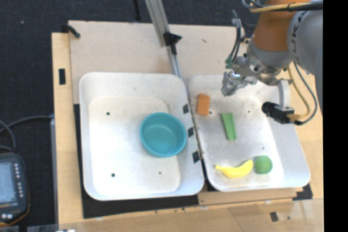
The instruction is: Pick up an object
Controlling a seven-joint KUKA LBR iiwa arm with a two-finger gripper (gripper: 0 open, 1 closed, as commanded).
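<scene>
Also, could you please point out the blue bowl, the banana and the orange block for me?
blue bowl point(163, 135), camera view, on the inside of its floor.
banana point(235, 170), camera view, on the middle of its curved body.
orange block point(203, 104), camera view, on its top face.

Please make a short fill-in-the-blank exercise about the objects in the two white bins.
The blue bowl lies in the ____ bin.
The yellow banana lies right beside the green ____.
The green block lies between the banana and the ____, which hovers over the right bin.

Missing words: left; ball; gripper
</scene>
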